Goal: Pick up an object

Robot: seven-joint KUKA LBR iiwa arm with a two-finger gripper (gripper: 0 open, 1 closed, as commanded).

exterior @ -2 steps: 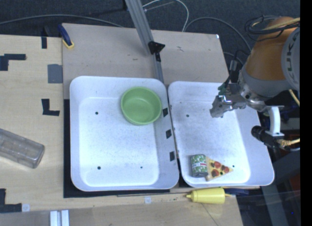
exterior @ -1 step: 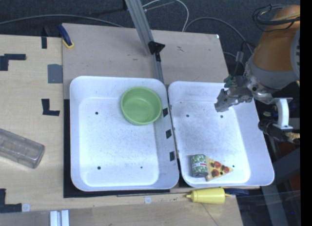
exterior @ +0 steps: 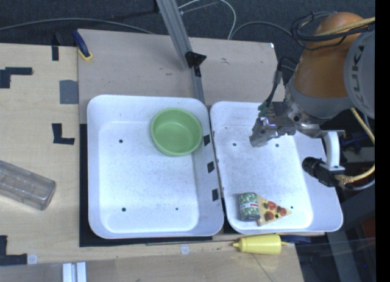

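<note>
A green bowl sits at the back right of the left bin. In the right bin, near its front edge, lie a small green can and a toy pizza slice, touching each other. My gripper hangs over the back part of the right bin, well behind the can and the slice. Nothing shows between its fingers. The view does not let me judge how the fingers stand.
A yellow bottle lies on the bench just in front of the right bin. A clear plastic container rests at the far left. A grey metal pole slants in from the back between the bins.
</note>
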